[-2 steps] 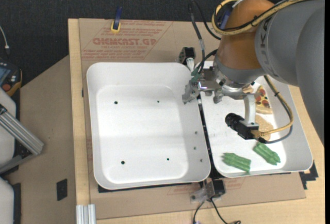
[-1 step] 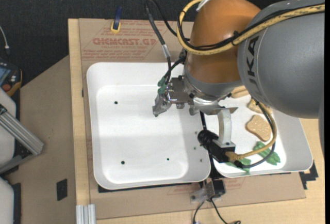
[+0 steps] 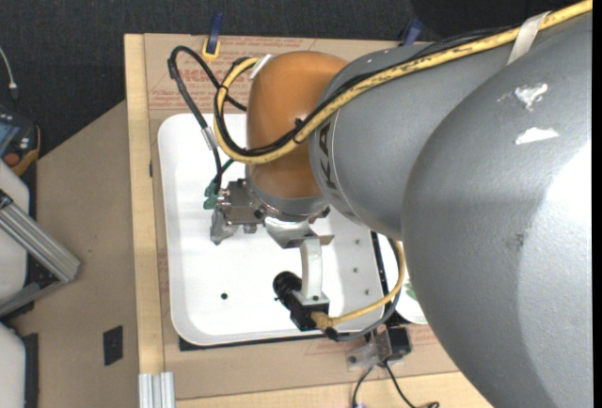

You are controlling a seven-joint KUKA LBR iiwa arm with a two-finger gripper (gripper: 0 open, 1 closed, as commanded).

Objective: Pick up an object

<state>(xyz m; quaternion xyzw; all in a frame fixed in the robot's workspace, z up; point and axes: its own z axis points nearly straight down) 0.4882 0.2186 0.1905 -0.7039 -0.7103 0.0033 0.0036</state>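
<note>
One white bin (image 3: pixel 188 284) below us, gripper (image 3: pixel 226 213) down inside it; we can't tell if it's apart or together, nothing visibly grasped yet

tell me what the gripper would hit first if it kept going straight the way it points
Probably the bare white floor of the bin: the gripper points down into it. The arm hides part of the bin, and height is hard to judge from above.

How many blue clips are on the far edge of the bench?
2. One blue clip sits near the far left corner of the bench; the other is further right, beside the arm. The arm may hide more.
</note>
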